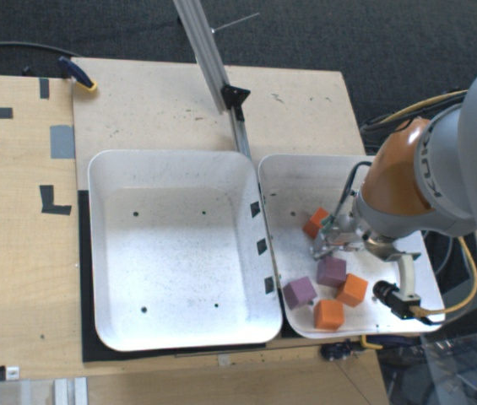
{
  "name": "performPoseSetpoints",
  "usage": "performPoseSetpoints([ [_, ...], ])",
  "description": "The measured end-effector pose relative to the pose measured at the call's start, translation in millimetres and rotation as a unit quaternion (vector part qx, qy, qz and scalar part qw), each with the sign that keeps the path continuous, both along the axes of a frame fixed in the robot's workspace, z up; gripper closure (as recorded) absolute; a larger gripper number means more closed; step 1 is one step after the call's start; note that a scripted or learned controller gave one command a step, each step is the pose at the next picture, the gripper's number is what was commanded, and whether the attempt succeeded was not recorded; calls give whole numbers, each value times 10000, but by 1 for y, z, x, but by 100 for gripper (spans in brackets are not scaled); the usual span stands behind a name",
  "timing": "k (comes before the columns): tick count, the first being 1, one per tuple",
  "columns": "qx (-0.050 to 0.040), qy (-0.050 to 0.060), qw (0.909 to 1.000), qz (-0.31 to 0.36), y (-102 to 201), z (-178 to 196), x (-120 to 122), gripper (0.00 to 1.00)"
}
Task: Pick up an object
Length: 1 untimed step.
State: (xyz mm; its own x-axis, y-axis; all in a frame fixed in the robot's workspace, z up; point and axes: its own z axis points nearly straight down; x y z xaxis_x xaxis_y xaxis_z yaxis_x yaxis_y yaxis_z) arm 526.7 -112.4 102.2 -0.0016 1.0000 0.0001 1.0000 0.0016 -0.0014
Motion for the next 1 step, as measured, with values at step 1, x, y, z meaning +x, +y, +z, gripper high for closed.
performPoseSetpoints([
  [1, -1, -24, 10000, 2, 9, 56, -4, 100],
])
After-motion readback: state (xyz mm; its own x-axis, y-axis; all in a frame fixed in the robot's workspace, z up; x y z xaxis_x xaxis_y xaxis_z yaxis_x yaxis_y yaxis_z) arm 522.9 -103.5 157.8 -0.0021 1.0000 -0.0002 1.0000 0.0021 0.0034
